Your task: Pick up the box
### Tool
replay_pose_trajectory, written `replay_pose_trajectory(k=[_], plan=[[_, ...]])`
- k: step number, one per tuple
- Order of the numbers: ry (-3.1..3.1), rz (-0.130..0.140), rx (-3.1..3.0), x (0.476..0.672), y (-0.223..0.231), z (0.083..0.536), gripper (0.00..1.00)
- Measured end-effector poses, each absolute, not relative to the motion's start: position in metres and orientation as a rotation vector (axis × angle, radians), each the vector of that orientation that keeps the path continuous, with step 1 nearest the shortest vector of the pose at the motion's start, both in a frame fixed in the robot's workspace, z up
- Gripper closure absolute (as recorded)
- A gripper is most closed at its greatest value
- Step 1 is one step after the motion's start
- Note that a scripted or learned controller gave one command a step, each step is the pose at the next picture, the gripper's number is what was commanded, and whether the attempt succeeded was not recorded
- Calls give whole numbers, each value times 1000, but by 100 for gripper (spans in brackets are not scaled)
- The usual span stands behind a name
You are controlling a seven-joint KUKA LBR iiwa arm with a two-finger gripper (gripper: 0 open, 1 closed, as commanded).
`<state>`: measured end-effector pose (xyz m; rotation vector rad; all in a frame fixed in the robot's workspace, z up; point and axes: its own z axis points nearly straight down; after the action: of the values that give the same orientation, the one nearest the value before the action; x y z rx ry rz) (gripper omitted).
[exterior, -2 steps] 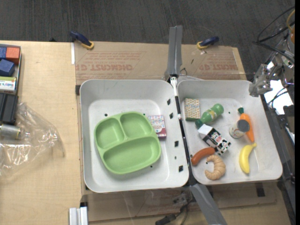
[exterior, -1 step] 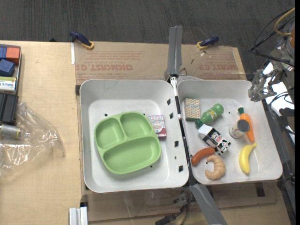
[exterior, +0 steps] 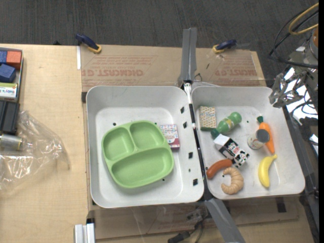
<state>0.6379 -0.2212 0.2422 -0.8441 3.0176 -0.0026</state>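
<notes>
A small pink-and-white box (exterior: 170, 135) lies in the left bin (exterior: 101, 105), touching the right edge of a green divided plate (exterior: 137, 154). In the right bin (exterior: 283, 135), a beige patterned box (exterior: 207, 117) lies flat near the dividing wall at the back. A black-and-white carton (exterior: 232, 150) rests tilted in the middle of that bin.
The right bin also holds a green bottle (exterior: 228, 123), a carrot (exterior: 265, 135), a small jar (exterior: 255, 143), a banana (exterior: 265, 170), a croissant (exterior: 232, 180) and a red sausage (exterior: 218, 167). Metal rigging with cables (exterior: 288, 85) stands at the right edge. A plastic bag (exterior: 30, 146) lies far left.
</notes>
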Motion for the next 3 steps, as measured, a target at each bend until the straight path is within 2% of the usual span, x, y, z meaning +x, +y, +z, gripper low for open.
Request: replay_pose_trajectory(k=[1,2,3], plan=[[2826,0,-1358,628,-221,231,100],[2506,0,-1883,658,-221,221,100],[2034,1,-2386,660,-220,217,100]])
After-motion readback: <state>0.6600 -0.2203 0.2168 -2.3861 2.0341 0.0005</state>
